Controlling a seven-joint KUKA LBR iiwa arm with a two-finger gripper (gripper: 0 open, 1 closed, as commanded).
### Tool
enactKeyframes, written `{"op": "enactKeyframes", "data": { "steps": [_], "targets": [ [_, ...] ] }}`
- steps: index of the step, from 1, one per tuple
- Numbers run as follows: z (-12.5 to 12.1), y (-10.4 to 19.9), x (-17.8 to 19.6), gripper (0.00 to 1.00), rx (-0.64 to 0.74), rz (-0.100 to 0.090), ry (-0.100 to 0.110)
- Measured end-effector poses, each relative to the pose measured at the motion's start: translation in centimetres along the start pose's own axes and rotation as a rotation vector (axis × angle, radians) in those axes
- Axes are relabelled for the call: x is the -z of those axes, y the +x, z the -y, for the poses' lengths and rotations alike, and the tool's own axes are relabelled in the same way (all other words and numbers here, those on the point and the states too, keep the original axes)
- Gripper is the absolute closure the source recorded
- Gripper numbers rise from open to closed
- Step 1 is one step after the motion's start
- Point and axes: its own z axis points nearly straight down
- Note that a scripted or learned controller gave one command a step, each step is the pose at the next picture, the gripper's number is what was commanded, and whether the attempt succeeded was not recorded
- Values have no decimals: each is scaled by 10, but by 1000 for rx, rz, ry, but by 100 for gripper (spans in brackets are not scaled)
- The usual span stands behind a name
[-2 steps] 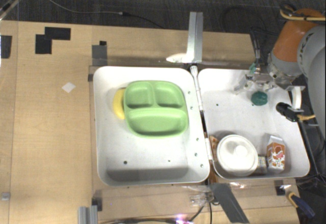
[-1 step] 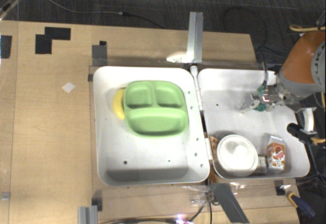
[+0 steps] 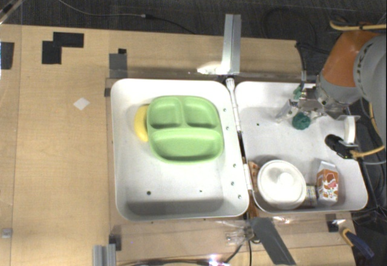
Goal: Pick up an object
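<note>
From where I stand, the left bin holds a green divided plate lying flat near its upper middle, its long side running left to right; a yellow object, perhaps a banana, peeks out from under the plate's left edge, most of it covered; the right bin holds a white bowl near its lower edge, with something brown just beside the bowl's left rim, too small to name; to the bowl's right stands a small orange-and-white carton, touching or nearly touching the bin's lower right wall; higher up in that bin, a small teal object sits directly at the tip of the gripper, which reaches in from the right on the grey arm with its orange band; the teal object lies just below and at the gripper's tip, the nearest thing to it by far, and likely the one to be picked; whether the gripper is released, clenched, or actually grasping it I cannot tell, since the metal parts blur together there; the arm's bulk covers the bin's upper right corner.
</note>
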Motion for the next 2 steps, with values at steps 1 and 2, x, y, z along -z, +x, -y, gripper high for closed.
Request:
{"op": "enactKeyframes", "data": {
  "steps": [1,2],
  "targets": [
    [-3,1,13,100,5,1,-7],
    [54,91,127,100,57,-1,-1]
  ]
}}
